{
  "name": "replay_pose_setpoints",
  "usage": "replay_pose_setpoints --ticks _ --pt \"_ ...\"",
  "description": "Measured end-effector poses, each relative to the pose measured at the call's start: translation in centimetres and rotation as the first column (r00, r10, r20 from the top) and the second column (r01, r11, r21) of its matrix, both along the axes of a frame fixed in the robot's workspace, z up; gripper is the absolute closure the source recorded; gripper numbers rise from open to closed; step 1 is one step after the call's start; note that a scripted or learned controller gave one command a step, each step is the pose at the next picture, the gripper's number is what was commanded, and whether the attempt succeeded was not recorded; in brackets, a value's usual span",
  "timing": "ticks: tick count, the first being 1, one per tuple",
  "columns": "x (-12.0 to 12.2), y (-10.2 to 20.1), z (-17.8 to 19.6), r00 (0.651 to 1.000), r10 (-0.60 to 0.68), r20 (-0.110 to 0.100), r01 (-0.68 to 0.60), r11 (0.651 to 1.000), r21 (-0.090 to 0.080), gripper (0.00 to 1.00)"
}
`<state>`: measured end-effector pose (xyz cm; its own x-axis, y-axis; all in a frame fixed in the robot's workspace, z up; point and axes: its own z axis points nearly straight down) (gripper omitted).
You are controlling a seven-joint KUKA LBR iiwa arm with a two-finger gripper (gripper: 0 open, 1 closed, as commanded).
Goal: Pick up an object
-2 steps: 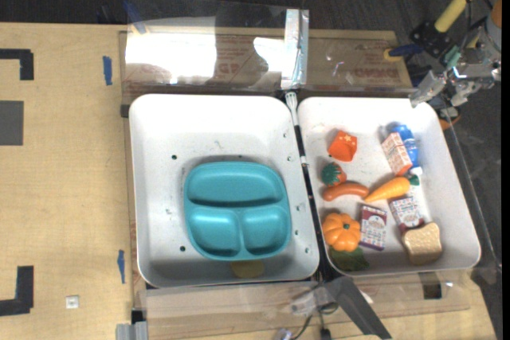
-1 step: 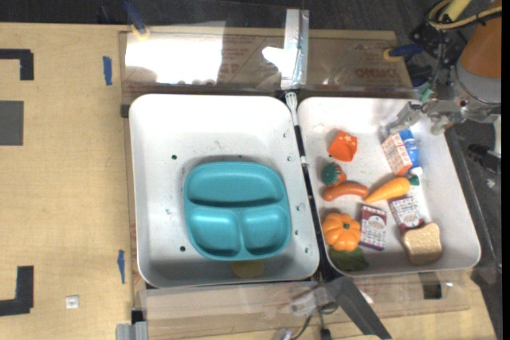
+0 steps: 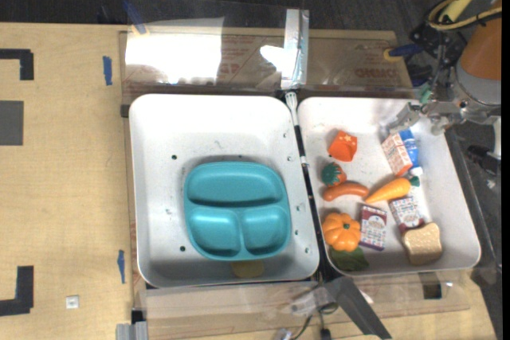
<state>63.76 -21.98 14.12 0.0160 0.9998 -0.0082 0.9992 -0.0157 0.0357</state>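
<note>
Approach step was judged underway: grey two-finger gripper (image 3: 408, 119) was seen at right white bin's (image 3: 466, 207) 1 o'clock corner, nothing held; jaw state couldn't be told. Small blue-white toy carton (image 3: 401, 152), nearest at gripper's 6 o'clock, was judged likeliest target, so descent w/ alignment would be needed.

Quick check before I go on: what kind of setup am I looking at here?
Likely a lab bench for robot picking trials: two white bins side by side, toy food such as a pumpkin and carrot, plus taped clear shielding behind.
</note>
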Motion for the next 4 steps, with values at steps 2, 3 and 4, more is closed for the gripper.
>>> replay_pose_setpoints --ticks 2,3,4 --pt "0.06 0.27 -0.19 0.998 0.064 0.012 -0.064 0.998 -0.011 0.00" --pt "0.02 0.24 -0.19 0.997 0.078 0.010 -0.078 0.997 -0.011 0.00" --pt "0.02 0.24 -0.20 0.997 0.083 0.011 -0.082 0.997 -0.012 0.00"
